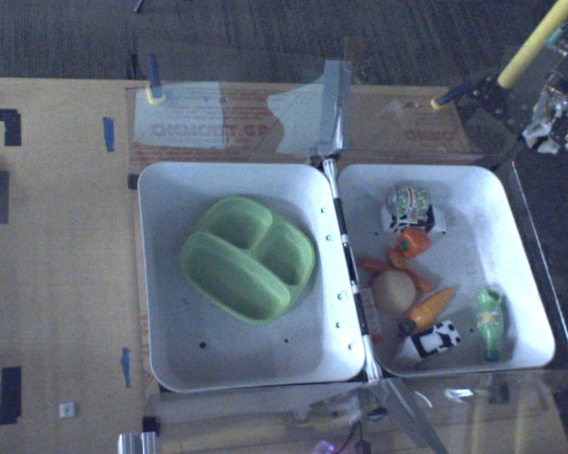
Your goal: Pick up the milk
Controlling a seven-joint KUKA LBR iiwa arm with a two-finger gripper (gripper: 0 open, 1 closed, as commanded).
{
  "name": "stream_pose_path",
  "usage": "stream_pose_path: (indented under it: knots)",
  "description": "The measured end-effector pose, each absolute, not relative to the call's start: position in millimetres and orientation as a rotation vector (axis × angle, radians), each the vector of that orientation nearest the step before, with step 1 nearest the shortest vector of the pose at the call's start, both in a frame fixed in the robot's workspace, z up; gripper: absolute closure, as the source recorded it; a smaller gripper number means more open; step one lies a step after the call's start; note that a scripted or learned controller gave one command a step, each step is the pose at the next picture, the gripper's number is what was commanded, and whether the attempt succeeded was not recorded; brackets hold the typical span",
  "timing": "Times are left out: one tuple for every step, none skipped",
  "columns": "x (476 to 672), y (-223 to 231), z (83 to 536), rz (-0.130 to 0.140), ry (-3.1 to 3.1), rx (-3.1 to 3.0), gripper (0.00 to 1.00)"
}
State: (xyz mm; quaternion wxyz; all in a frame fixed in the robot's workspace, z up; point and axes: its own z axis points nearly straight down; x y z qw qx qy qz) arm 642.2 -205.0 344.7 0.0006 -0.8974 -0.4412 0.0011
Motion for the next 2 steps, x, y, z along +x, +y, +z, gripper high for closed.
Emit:
stream_pose_path:
  knots:
    - [594.2,-215,383,0.002,-1.464,-2.778,1.0]
    - [667.4,-204,351,-0.001,-1.353,-2.838,1.0]
